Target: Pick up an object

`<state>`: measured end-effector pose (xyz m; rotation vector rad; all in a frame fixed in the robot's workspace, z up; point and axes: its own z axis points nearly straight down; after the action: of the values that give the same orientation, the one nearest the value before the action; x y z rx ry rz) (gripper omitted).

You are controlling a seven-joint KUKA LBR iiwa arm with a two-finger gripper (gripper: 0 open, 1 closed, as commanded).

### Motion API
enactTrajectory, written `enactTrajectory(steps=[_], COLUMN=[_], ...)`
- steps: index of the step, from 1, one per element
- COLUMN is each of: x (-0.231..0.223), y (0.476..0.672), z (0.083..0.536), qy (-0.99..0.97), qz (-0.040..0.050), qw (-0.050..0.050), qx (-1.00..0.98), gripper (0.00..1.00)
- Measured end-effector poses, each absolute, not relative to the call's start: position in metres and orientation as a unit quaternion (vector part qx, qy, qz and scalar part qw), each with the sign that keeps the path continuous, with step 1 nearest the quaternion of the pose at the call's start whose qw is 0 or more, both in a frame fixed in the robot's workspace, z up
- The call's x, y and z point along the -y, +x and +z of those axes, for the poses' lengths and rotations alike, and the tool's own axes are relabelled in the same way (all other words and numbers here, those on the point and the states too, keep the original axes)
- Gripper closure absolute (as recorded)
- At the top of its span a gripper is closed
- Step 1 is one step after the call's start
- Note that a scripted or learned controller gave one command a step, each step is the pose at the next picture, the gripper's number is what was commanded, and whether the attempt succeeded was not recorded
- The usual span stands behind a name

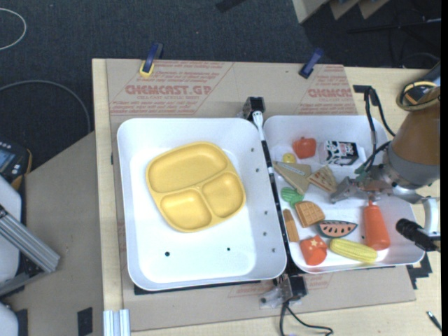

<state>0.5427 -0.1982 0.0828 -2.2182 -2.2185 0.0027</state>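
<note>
The big grey robot arm with the orange band [418, 142] reaches in from the right, low over the right white plastic bin [280, 128]. To do this step well, it should go straight down on one toy with room around it, then squeeze gently and lift slowly.

The left white bin [129, 187] holds a smooth yellow plastic tray with three dips [194, 186].

The gripper [350, 187] hangs over the right bin's middle, and I cannot tell what its pincer is doing.

Just beside it lies a long orange carrot toy [376, 226], smooth and round. Near that sit a bumpy yellow corn cob [353, 250], a flat watermelon slice [337, 227] and a shiny red tomato [304, 148].
</note>
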Motion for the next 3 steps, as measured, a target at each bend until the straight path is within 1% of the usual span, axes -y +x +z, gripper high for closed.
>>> enactTrajectory(steps=[1,2,3], x=[0.199,0.207,0.201], y=[0.544,0.550,0.557], z=[0.095,0.154,0.200], qy=[-0.707,-0.707,-0.707], qz=[-0.0001,-0.0011,-0.0007], qw=[0.000,-0.003,-0.002], qx=[0.707,0.707,0.708], gripper=[1.00,1.00,1.00])
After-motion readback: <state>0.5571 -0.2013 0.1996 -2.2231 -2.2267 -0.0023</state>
